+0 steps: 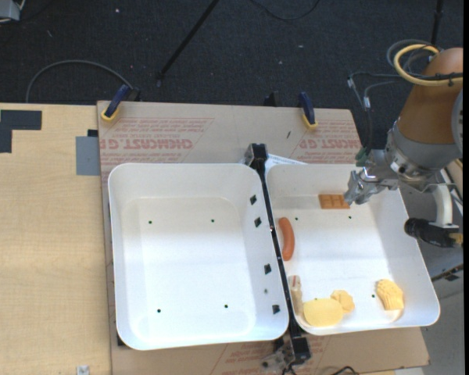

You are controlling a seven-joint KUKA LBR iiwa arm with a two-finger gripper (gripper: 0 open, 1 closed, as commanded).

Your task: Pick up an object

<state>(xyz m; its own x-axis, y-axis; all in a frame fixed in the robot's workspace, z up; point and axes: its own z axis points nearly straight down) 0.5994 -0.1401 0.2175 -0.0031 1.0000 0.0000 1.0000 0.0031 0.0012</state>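
Lengthwise, orange sausage (286,239) along divider; hand (353,194) beside waffle (333,201).

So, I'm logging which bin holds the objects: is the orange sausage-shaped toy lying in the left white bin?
No, the orange sausage-shaped toy lies in the right white bin, beside the divider.

gripper (354,194) over right bin (418,276) far side, just right of orange block (334,201) | sausage (286,238) by left wall | yellow pieces (324,312) near edge | left bin (125,209)
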